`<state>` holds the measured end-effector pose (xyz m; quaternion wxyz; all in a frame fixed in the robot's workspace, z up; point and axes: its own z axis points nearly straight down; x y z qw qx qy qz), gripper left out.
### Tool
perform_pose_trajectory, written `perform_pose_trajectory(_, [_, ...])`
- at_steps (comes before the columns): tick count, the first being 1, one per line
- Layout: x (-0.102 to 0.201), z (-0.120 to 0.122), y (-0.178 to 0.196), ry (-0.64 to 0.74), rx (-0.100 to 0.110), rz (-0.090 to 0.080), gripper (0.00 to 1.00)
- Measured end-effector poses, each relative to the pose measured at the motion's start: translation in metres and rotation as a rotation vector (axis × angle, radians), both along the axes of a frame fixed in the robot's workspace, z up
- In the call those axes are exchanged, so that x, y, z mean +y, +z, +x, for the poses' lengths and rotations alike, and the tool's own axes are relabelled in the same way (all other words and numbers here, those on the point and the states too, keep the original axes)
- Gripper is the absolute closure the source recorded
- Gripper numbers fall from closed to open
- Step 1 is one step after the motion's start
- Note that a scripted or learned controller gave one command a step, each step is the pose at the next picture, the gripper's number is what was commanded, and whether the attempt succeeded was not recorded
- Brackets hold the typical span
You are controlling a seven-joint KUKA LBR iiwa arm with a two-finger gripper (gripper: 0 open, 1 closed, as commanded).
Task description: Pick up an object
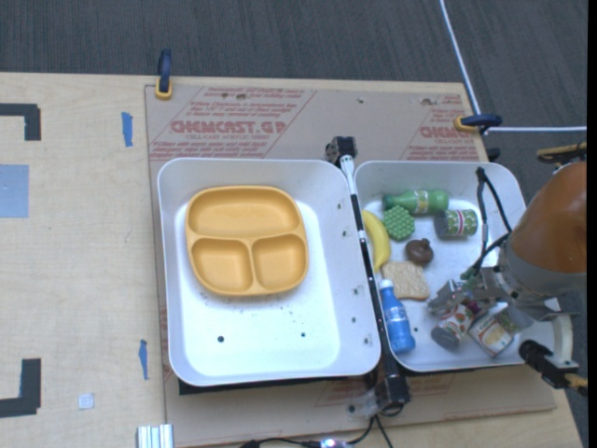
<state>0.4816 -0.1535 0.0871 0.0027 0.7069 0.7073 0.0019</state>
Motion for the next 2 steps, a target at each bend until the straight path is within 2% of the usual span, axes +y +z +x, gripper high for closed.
perform_pose_trajectory(1, [-0.001,0.002,0.011,-0.002,-0.006,-0.003,1.00])
perform_pose_trajectory(2, [0.098,0.008,0.098,0.002,0.003,0.002,1.00])
